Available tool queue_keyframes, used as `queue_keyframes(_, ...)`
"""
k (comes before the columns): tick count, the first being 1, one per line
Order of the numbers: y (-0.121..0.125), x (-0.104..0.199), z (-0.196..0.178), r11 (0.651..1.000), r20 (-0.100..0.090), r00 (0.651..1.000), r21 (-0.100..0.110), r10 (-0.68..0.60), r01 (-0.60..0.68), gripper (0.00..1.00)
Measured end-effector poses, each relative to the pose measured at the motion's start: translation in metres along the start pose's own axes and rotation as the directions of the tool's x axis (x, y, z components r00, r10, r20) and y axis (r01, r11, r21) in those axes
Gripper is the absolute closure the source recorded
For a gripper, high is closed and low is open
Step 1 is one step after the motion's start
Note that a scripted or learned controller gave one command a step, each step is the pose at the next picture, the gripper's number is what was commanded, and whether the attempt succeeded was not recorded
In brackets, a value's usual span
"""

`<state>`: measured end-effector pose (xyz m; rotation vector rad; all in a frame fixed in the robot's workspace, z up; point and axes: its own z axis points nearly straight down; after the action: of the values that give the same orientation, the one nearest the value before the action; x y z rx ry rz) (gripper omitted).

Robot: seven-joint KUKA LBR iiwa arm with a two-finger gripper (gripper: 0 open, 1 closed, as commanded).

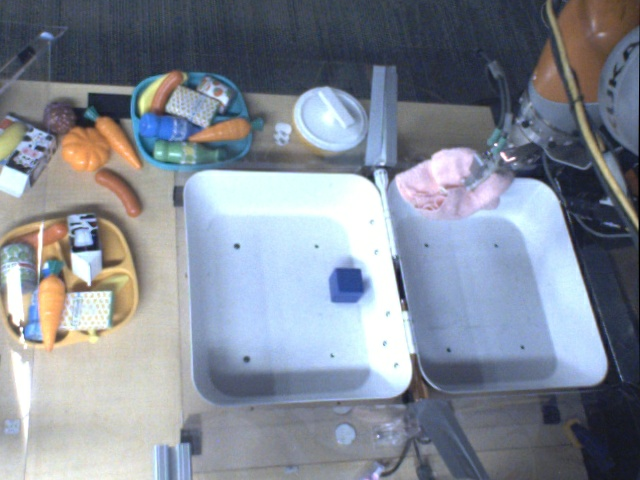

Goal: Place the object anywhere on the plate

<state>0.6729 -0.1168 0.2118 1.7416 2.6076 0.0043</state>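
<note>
In the camera view, the arm (585, 43) is reaching in from the right and hanging over the far edge of the right bin (560, 298). Its end effector (497, 155) is sitting at the top left corner of that bin, right at a crumpled pink cloth (448, 184) that is draping over the bin's far rim. The cloth appears to be touching the end effector's tip and bunching up under it, but the tip is small and partly lost against the fabric, so I cannot tell how the end effector is set or whether it is truly holding the cloth.

The task's likely object, a small blue cube (347, 284), is lying in the left bin (230, 298), toward its right side and a little below the middle, well apart from the end effector. From the end effector the cube is lying to the left and nearer the camera, across the divider between the two bins. The cube is roughly square, with no long axis to speak of.

No plate is plainly identifiable; a round white lidded container (331, 118) is standing on the table (120, 408) beyond the left bin, and trays of toy food (190, 118) are sitting to the left.

Judging from this, the grasp of the cube is not yet made.
</note>
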Motion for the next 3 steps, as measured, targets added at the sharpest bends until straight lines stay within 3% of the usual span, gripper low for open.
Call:
queue_keyframes(1, 0.002, 0.001, -0.013, 1.0, -0.001, 1.0, 0.002, -0.007, 0.007, 1.0)
queue_keyframes(2, 0.018, 0.062, -0.015, 0.917, -0.003, 0.917, 0.0, -0.399, 0.399, 1.0)
queue_keyframes(3, 0.028, 0.117, -0.025, 0.688, -0.002, 0.688, -0.002, -0.726, 0.726, 1.0)
